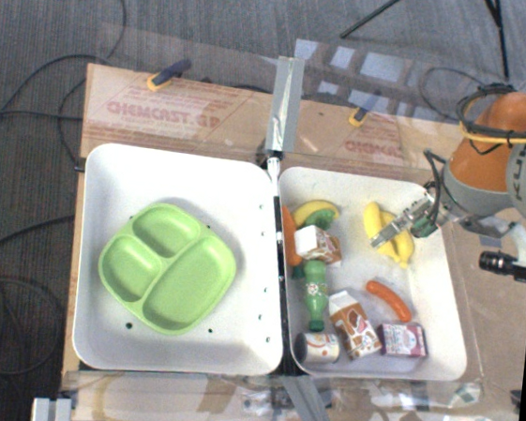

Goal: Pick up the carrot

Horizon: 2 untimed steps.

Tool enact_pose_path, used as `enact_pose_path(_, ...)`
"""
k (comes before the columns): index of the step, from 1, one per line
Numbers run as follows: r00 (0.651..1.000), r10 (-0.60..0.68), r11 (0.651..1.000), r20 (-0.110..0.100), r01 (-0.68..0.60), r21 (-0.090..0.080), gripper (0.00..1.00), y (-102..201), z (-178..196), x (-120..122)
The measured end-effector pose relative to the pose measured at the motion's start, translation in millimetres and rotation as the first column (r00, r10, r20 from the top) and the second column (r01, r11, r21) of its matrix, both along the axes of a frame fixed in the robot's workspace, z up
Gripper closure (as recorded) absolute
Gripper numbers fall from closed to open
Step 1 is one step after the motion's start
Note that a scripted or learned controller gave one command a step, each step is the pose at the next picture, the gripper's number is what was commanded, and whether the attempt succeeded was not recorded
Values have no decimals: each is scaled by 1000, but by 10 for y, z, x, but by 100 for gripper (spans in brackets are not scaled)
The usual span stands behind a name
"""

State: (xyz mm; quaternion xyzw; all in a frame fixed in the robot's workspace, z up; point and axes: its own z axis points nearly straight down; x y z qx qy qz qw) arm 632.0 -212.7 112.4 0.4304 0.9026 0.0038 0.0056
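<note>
The carrot (289,243) is a slim orange piece lying along the left wall of the right bin (450,311), partly tucked under a white and red carton (319,244). My gripper (400,224) hangs over the upper right part of the same bin, right above a yellow banana (385,234). It is well to the right of the carrot, with other items between them. Nothing is visibly held in it.
The right bin also holds a yellow-green fruit (316,211), a green bottle (314,294), an orange sausage (390,300), a brown carton (354,327), a pink box (404,341) and a small can (321,346). A green divided plate (170,268) lies in the left bin (117,169).
</note>
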Motion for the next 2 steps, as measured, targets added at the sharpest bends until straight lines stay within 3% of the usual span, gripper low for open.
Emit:
enact_pose_path(1,934,-356,935,-17,356,-3,100,618,563,-149)
enact_pose_path(2,756,-655,756,-17,655,-7,100,606,728,-284)
